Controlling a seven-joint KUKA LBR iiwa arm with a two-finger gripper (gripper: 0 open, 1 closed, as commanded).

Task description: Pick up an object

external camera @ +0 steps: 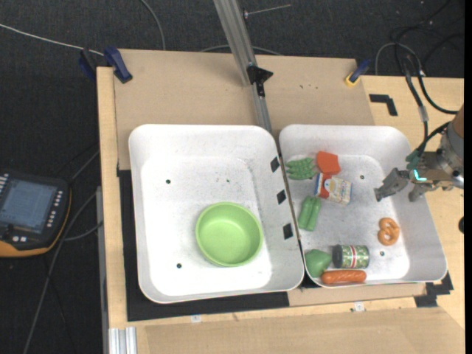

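Gripper (402, 185) over the right bin's (431, 260) right edge, jaws spread wide and holding nothing.

The pretzel (388, 231) lies just below the gripper; a can (349, 256) and red sausage (344, 276) sit near the front wall, a red block (327, 161) and carton (337, 190) farther back. The left bin (147, 198) holds a green bowl (228, 234).

From my station I saw the arm come in from three o'clock, with little more than its wrist in frame. The gripper (402, 186) sat low at the right side of the view, pointing toward nine o'clock. Its two dark fingers (389, 185) were spread apart with nothing between them, and a small green light glowed on the wrist housing.
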